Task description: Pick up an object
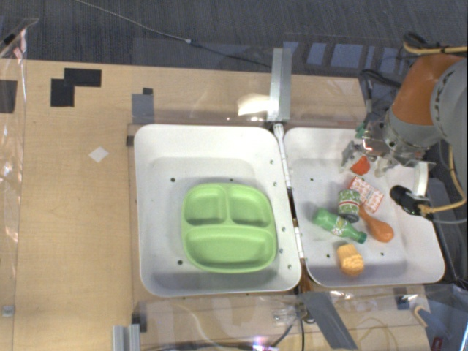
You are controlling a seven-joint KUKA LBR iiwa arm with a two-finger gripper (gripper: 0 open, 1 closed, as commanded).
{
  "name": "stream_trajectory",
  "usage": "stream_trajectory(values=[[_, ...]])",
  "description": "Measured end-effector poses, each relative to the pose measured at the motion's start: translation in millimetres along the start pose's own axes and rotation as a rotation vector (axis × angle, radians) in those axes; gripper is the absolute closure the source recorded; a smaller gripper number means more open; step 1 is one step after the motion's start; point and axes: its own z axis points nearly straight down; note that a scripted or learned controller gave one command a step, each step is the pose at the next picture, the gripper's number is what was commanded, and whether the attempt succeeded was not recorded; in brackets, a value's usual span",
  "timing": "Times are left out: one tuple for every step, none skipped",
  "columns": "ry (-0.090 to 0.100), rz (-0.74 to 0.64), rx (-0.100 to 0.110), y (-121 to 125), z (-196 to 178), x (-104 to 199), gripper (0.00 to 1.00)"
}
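Bench (73, 218): light wood surface, with black angular marks near its upper left corner.

Left bin (153, 196): shallow and white, standing just beside the right bin along a shared middle edge.

Green tray (229, 227): a divided plate with three compartments (two small ones at the top, one wide one below), lying flat near the middle of the left bin.

Right bin (417, 258): shallow and white, bearing all the small objects.

Green bottle (338, 225): lying on its side in the right bin, left of the cluster, its neck pointing toward the lower right.

Yellow piece (351, 259): a small orange-yellow lump near the front of the right bin, just below the bottle and apart from it.

Small can (349, 205): green-labelled, just above the bottle's right end, touching or nearly touching it.

Red-and-white packet (365, 194): just right of the can, close against it.

Orange drumstick-shaped toy (378, 227): lying slanted, lower right of the packet, its thick end toward the right.

Red object (360, 166): small and orange-red, near the back of the right bin, directly beneath the gripper's fingers (whether it is touched I cannot tell).

Gripper (369, 154): over the back of the right bin, fingers spread apart and pointing down, grasping nothing.

Arm (424, 101): grey with an orange band, reaching in from the right.
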Motion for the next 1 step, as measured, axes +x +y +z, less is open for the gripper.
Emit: stream_trajectory(values=[[-0.001, 0.058, -0.004, 30.6, 31.3, 13.3, 0.00]])
